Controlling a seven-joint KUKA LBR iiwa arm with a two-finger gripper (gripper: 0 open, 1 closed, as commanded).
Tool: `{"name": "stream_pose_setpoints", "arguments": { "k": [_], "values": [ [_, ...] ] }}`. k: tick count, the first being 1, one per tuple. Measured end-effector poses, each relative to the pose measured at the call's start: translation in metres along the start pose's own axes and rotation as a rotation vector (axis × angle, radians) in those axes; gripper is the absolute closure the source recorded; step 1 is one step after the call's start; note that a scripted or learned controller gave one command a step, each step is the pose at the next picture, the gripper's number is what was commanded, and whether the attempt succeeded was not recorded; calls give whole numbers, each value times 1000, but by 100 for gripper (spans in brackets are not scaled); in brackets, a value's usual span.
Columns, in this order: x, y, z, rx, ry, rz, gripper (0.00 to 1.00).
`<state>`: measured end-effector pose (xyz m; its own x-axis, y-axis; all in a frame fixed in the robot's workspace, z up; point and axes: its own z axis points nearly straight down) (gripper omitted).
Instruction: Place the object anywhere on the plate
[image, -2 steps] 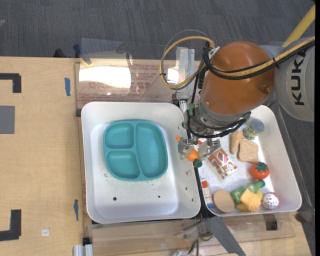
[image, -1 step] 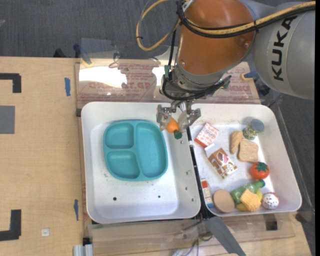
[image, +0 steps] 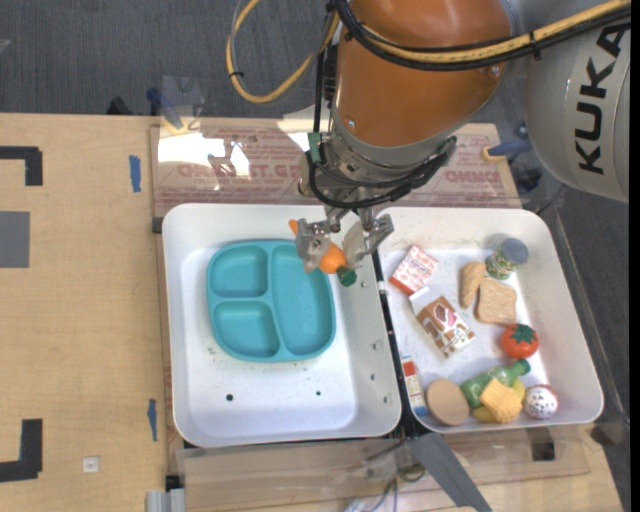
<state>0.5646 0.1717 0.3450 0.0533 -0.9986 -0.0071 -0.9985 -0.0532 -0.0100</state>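
One fixed overhead camera, slanting onto both bins (image: 180, 300).

Two bins side by side: the left bin (image: 190, 390) holds a sectioned plate (image: 270, 300); the right bin (image: 575, 300) holds scattered toy foods (image: 480, 340). The gripper (image: 340, 250) hangs over the plate's right edge, seemingly with a small object (image: 331, 261) between its fingers.

Wooden bench (image: 80, 330) bears two white bins (image: 270, 410).

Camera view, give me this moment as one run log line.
gripper: shut on orange toy | position: over right edge of teal plate | left bin: plate | toy not yet released
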Motion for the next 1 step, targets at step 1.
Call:
{"name": "stream_pose_setpoints", "arguments": {
  "k": [1],
  "values": [
    [2, 0, 3, -5, 2, 2, 0]
  ]
}}
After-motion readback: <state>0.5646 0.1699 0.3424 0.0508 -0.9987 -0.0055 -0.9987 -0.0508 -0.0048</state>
